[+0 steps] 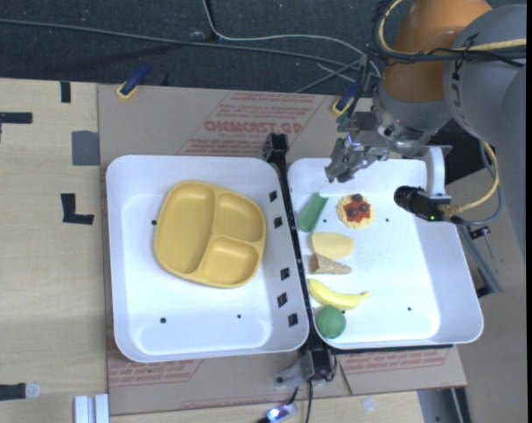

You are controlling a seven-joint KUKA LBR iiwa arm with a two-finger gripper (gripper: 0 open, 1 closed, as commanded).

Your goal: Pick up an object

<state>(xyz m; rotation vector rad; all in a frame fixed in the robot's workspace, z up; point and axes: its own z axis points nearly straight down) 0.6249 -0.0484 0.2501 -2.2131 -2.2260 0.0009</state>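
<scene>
Cardboard sheeting is lying under two shallow white bins, with a pale wooden bench showing to the left and dark carpet with cables running along the far side. Taking the yellow divided plate in the left bin as the landmark, every small object is sitting to its right, across the bin divider, in the right bin.

Nearest the camera, a green round fruit is resting right of the plate's near edge, touching a banana just behind it. Farther back, level with the plate's middle, a tan wedge and a pale yellow piece are lying together. Beyond them, right of the plate's far edge, a green stick-shaped piece is lying at a slant, and a small tart topped with red berries is sitting well to its right.

Farthest back, the gripper is hovering just beyond the tart and the green stick; whether it is spread or closed cannot be told from here, and nothing is showing in its grasp.

These are looking like light, hard plastic toy foods, likely smooth and a bit slippery. The green stick seems the easiest target: narrow, stiff, best pinched across its short width at mid-length. The tart, being round and low, would probably call for a grip across its rim.
</scene>
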